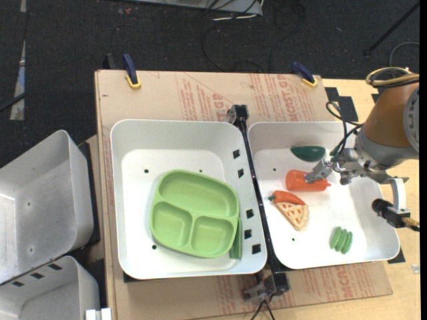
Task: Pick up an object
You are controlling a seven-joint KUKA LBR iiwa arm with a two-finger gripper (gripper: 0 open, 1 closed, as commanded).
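Green pod point(341, 240) lies nearest; orange-red block point(303, 180) at fingers point(319, 172), grip state unclear.

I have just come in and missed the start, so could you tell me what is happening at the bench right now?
The robot arm reaches in from the right, with its gripper down in the right bin, right at an orange-red block. Nearby lie a dark green bowl-like piece, a toy waffle slice with a red piece at its top, and a green pod-shaped toy. The left bin holds a green divided plate. Nothing looks lifted.
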